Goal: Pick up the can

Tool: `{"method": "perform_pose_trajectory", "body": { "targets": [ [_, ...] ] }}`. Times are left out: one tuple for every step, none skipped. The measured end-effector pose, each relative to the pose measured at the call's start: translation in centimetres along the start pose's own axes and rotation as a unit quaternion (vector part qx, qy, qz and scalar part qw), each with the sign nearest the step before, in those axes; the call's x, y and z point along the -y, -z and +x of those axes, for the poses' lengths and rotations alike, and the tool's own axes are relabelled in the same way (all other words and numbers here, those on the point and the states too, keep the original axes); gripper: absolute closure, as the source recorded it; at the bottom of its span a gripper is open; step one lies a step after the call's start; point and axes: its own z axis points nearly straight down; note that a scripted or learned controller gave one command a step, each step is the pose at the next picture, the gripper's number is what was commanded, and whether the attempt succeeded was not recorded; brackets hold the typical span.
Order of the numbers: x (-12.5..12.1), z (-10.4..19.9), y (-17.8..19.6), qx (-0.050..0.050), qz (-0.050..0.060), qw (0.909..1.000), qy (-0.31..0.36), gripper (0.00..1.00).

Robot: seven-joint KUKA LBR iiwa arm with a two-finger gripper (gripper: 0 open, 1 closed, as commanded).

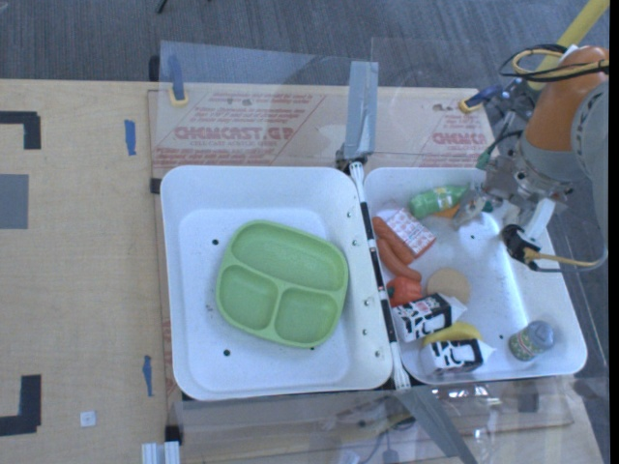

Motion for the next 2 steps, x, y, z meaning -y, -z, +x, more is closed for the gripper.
{"method": "perform_pose_trajectory", "body": {
  "targets": [
    [-0.03, -0.02, 0.00, 0.000, -0.001, 1.0000, 0.009, 0.00],
    [0.02, 0.02, 0.00, 0.001, -0.003, 0.9999, 0.015, 0.00]
  ]
}}
